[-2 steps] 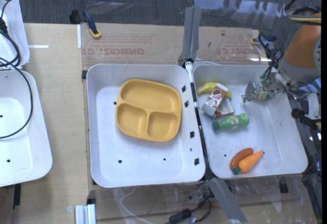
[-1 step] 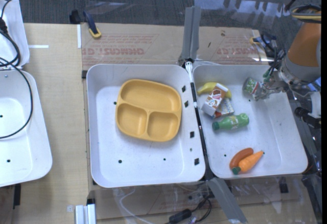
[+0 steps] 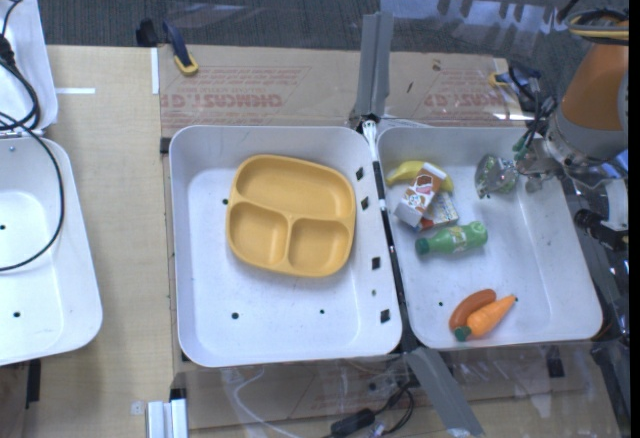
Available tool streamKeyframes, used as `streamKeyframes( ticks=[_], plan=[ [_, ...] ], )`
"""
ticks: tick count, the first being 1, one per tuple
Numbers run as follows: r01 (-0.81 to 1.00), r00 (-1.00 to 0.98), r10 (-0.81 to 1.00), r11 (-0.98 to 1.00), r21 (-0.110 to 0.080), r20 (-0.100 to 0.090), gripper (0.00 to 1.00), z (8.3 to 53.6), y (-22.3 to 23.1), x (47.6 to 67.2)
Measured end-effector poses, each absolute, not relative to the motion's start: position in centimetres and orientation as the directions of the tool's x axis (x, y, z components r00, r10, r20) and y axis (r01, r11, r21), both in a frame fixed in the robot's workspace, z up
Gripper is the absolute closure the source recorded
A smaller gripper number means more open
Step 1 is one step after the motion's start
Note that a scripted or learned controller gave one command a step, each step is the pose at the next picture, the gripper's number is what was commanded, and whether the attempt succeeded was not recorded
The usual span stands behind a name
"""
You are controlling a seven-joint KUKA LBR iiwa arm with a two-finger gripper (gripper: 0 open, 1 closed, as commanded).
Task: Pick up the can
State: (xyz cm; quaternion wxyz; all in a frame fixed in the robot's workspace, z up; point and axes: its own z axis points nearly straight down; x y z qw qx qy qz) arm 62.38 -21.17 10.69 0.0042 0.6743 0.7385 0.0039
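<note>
The can (image 3: 421, 200) lies on its side in the right bin (image 3: 540, 266), near that bin's upper left. It has a red and white label and a grey metal end that faces the front left. A yellow banana (image 3: 408, 170) touches it at the back and a green bottle (image 3: 452, 239) lies just in front. My gripper (image 3: 496, 176) hangs low over the back of the right bin, to the right of the can and apart from it. Nothing is visibly held in it.
An orange carrot (image 3: 483, 314) lies near the right bin's front. The left bin (image 3: 200, 306) holds a yellow divided plate (image 3: 291, 214). The arm's orange band (image 3: 598, 91) and wrist sit over the right bin's back right corner.
</note>
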Motion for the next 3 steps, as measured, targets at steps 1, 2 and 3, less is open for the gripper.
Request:
streamKeyframes(
  ticks=[1, 2, 3],
  plan=[
    [0.996, -0.091, 0.996, 0.091, 0.013, -0.005, 1.0, 11.6, -21.3, 62.4],
    [0.998, 0.045, 0.999, -0.045, -0.036, -0.003, 1.0, 8.6, -15.8, 64.9],
    [0.999, 0.043, 0.999, -0.043, -0.033, -0.004, 0.0, 8.5, -15.8, 65.0]
  ],
)
